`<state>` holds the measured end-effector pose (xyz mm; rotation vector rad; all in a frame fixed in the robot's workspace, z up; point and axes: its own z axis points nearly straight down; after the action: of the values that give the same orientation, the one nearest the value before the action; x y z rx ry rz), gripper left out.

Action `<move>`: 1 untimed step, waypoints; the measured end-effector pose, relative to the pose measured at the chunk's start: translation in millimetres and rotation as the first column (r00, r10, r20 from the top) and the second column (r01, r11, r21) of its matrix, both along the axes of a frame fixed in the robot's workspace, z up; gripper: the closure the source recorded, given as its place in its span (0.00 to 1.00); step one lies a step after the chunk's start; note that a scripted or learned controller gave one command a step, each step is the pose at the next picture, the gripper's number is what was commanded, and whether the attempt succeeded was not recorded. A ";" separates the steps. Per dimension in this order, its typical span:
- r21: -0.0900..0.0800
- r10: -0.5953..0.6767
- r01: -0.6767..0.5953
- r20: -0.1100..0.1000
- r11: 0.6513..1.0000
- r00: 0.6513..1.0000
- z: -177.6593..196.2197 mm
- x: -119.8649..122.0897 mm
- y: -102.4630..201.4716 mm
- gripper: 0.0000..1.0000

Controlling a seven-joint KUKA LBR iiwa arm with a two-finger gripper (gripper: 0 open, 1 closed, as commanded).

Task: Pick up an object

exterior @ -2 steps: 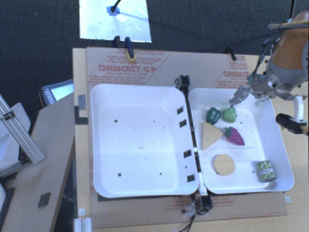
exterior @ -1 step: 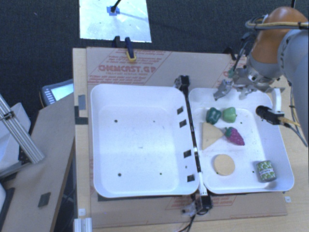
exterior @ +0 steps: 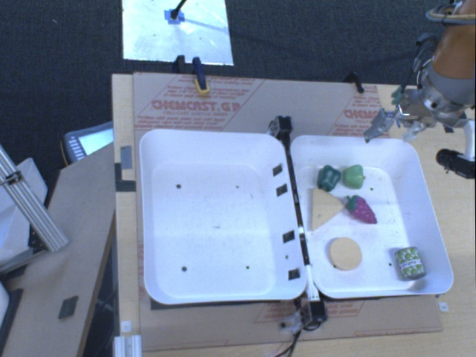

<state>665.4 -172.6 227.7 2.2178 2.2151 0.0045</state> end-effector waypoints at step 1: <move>0.000 0.007 -0.007 0.001 1.000 1.000 8.6 0.9 2.6 1.00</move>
<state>666.4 -169.9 236.2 2.2095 2.2229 0.0061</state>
